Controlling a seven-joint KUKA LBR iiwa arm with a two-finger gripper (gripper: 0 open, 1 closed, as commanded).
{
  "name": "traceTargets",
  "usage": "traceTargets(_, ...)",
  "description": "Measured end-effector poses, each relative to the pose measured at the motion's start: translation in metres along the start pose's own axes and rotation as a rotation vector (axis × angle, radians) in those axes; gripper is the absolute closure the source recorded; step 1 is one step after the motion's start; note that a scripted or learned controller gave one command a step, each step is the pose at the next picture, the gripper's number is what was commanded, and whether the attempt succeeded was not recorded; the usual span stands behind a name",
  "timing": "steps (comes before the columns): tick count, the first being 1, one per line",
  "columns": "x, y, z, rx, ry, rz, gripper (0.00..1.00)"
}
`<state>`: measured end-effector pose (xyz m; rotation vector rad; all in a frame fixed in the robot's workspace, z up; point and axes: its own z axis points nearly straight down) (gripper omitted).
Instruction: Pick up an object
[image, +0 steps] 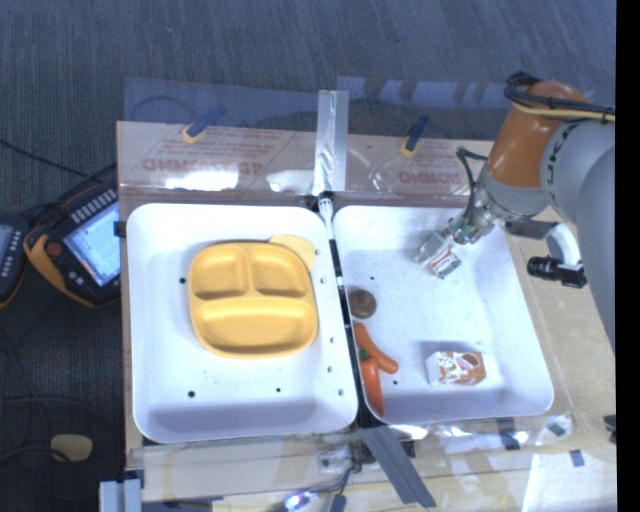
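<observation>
Carrot (369, 365) lies in right bin (500, 300), long axis running up-down along left wall. Gripper (440, 252) fingers apart, nothing btwn them. Bench on dark carpet.

Grey arm (585, 170) reaching in from right, orange band (520, 150) above wrist. Gripper (440, 255) angled down-left, low over the right side. Fingers (428, 247) spread apart, nothing between them.

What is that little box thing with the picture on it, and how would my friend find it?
Look in the right white bin, the one under the tool. Near its front right corner lies a small white and orange carton on its side. The orange carrot and the brown round piece sit along the bin's left wall; the carton is the boxy one.
</observation>
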<state>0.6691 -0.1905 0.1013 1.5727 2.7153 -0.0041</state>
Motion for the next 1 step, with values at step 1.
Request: traceTargets(1,0.0431,0.0242,-0.0950,-0.001,0.003,0.129,1.00)
